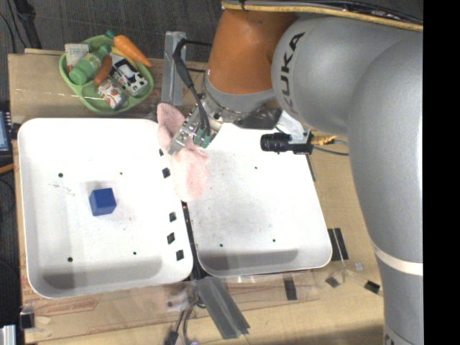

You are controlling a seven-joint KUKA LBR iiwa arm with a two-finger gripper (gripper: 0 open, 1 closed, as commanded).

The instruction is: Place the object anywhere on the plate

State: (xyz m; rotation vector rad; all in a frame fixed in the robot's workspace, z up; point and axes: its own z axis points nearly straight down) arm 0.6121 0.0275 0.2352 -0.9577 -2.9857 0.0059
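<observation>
Claw [192, 134]: hanging low at the top-left corner of the right bin [287, 221], right over a pale pink patch [190, 175]. Reading that patch as the plate, though it is looking blurry and washed out. Clenched or released: not telling from this angle, with the wrist blocking the tip. Spotting a small teal bit at the tip, but not calling it a held thing; could be claw hardware.

Blue cube [103, 200]: sitting alone on the floor of the left bin [43, 164], well apart from the claw and from the plate, across the divider. Taking it as the object, since nothing else loose is lying in either bin.

Green bowl [106, 74] of toy food: sitting off the bins at the back left, looking irrelevant.

Judging the step: either lining up over the plate for a drop, or hovering there with nothing, cube not yet on the plate. Leaning toward the task being undone, going by where the cube is lying.

Next move, if nothing is held: travelling left over the divider, centring above the cube, descending, gripping square on two flat faces, then carrying back and releasing low over the pink area. Watching for the raised bin walls when crossing.
</observation>
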